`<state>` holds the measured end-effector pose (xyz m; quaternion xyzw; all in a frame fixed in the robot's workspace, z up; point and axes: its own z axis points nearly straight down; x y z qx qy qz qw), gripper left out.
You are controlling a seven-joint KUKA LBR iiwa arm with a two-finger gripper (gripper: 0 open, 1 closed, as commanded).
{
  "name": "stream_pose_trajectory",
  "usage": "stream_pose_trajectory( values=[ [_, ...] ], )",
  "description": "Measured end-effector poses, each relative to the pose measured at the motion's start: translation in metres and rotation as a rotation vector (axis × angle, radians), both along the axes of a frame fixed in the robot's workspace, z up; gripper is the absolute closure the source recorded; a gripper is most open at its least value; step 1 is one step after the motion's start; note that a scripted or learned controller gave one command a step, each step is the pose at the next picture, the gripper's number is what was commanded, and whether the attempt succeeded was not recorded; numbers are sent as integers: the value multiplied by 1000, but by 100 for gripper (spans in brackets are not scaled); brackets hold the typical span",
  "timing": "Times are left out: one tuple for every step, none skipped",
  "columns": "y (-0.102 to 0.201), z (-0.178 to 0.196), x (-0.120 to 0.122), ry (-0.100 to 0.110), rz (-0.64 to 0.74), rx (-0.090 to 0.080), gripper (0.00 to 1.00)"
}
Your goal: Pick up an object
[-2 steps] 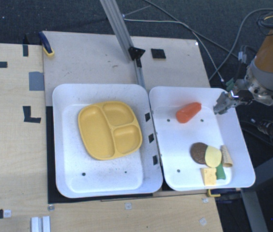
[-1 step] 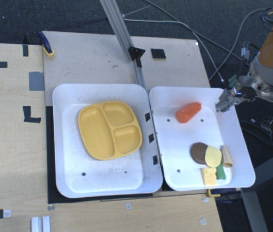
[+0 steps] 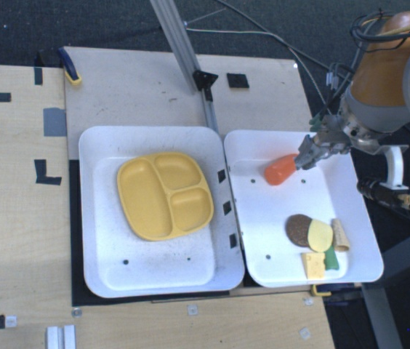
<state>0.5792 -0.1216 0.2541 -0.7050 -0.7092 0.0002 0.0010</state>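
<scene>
Gripper (image 3: pixel 308 155) was low in the right bin (image 3: pixel 263 264), near its far edge. An orange carrot-like toy (image 3: pixel 280 170) lay just beside the tip, apparently touching, its nearer end against the bin floor. Grip state: cannot tell; the tip was too small and dark.

At the right bin's near right corner sat a cluster: brown round piece (image 3: pixel 299 229), yellow disc (image 3: pixel 320 235), tan strip (image 3: pixel 340 235), green bit (image 3: pixel 331 260), yellow block (image 3: pixel 312 265).

The left bin (image 3: pixel 103 267) carried a yellow divided plate (image 3: pixel 165 194) at its centre.

Judgement: approach done, at most a grasp begun. Closing firmly and lifting clear remained.
</scene>
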Motion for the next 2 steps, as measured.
stream_pose_trajectory(
  values=[
    [46, -14, 10, 1, 0, 0, 100],
    [102, -28, 25, 0, 1, 0, 100]
  ],
)
